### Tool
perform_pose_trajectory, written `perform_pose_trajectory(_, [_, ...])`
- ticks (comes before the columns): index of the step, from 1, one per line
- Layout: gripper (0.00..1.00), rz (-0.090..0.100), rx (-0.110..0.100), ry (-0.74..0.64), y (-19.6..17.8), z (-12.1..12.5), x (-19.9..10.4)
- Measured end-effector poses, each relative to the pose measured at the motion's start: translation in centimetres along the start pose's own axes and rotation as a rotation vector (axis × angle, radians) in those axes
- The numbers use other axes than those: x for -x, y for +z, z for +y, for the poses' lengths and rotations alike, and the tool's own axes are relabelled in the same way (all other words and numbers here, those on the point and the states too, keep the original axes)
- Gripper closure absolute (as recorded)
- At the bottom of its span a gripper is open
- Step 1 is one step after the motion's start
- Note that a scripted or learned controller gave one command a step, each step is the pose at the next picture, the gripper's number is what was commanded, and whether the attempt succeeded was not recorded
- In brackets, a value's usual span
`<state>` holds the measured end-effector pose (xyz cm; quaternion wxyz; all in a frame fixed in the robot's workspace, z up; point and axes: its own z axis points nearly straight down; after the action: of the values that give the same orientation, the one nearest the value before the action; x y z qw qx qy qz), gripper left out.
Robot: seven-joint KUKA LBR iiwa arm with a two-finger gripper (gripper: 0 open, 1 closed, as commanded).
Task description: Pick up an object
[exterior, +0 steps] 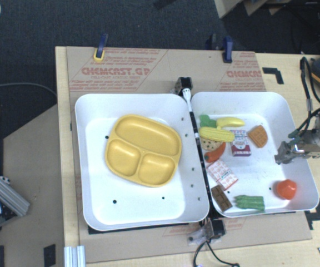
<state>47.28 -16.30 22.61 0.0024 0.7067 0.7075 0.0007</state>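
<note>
The right bin (276, 105) holds several toy foods. Along its left side lie a yellow banana (230, 122), a corn cob (215, 133), a red pepper (216, 152) and a red-and-white packet (223, 174). A small ketchup packet (240, 143) and a brown waffle (258, 136) sit in the middle. A chocolate bar (221, 198), green beans (250, 203) and a red tomato (285, 189) lie near the front. My gripper (283, 153) hangs over the bin's right side, above and behind the tomato, with nothing seen in it.
The left bin (93, 193) holds a yellow divided plate (143, 149). A black divider strip (195, 143) runs between the bins. Cables (305, 88) hang at the right edge. Bare white floor lies between the ketchup packet and the tomato.
</note>
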Motion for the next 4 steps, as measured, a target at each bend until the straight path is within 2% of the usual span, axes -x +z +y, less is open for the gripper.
perform_pose_trajectory(3, [1.0, 0.002, 0.001, -0.004, 1.8, 12.6, -8.0])
perform_pose_trajectory(4, [1.0, 0.002, 0.002, -0.003, -0.2, 16.7, -11.1])
